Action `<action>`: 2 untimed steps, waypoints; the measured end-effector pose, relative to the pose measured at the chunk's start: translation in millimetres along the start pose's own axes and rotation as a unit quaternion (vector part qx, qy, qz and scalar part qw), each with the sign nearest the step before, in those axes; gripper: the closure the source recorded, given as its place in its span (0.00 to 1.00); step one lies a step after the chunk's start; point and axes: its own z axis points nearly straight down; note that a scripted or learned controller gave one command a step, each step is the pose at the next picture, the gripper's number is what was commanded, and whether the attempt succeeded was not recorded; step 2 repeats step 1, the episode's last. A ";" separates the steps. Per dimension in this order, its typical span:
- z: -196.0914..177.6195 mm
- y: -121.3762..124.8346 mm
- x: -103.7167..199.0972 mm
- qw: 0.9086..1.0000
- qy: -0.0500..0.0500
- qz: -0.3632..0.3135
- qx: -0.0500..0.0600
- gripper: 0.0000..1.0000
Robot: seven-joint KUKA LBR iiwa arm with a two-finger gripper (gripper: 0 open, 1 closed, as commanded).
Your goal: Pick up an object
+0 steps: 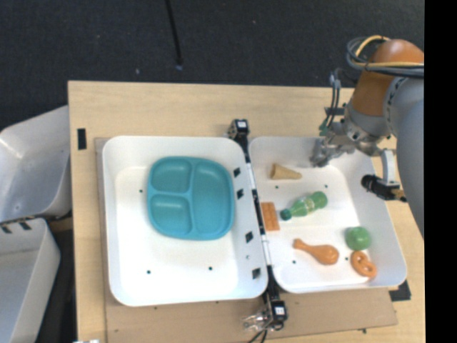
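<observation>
My fingers (321,153) hang over the far part of the right bin (335,281); how far apart they stand I cannot tell, and I see nothing between them. Just to their left, apart from them, lies a tan wedge (285,171). Nearer the camera lies a green bottle (305,206), then an orange drumstick (317,251), a green ball (358,237) and an orange pretzel (363,264). An orange block (269,217) rests by the bin's left wall. Well to my left, a teal tray (191,197) sits in the left bin (128,277).

no readable txt, labels or nos. anywhere on bins or objs.
</observation>
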 end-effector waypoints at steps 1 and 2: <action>-62.8 9.5 -1.9 1.000 0.003 0.000 -0.001 1.00; -62.8 9.5 -1.9 1.000 0.003 0.000 -0.001 1.00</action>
